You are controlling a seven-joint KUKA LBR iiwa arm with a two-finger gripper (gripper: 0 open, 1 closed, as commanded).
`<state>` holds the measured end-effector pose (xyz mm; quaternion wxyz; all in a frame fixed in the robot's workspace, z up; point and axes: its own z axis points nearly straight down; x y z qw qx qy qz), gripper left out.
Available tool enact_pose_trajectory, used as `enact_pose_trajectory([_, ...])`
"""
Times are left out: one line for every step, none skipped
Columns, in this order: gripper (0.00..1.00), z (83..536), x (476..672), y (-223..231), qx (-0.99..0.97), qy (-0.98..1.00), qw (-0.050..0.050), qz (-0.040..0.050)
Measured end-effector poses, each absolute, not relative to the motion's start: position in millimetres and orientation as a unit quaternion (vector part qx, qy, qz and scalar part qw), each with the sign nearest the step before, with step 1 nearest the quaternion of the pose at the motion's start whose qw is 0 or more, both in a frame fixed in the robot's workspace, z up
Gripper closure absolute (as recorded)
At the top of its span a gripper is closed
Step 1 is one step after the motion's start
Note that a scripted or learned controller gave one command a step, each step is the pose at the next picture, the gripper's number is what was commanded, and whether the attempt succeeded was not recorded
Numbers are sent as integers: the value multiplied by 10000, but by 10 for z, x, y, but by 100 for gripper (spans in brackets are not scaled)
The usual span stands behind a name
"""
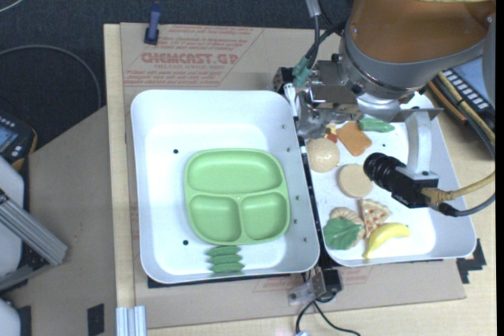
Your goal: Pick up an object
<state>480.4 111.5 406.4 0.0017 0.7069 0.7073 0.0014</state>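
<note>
Objects for picking: small toy foods, smooth moulded plastic, gathered loose in the right bin point(453, 244), presumably so any one is reachable. Round beige bun point(322, 156); flat tan disc point(355, 182); orange wedge point(353, 139); green pod point(376, 124); green leaf point(342, 233); yellow banana point(385, 237), curved; speckled pizza slice point(374, 212). Hand point(327, 116): low at the bin's far left corner, just beside the bun and wedge; whether its grip is spread or pressed together cannot be told. Left bin point(153, 169): green sectioned tray point(235, 195), matte, rounded; ridged green piece point(224, 259) near it. Cardboard-covered tabletop point(197, 59) beneath.
</note>
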Motion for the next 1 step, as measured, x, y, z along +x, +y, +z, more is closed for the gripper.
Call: enact_pose_trajectory([100, 4165, 4809, 1117, 7068, 7074, 26, 20])
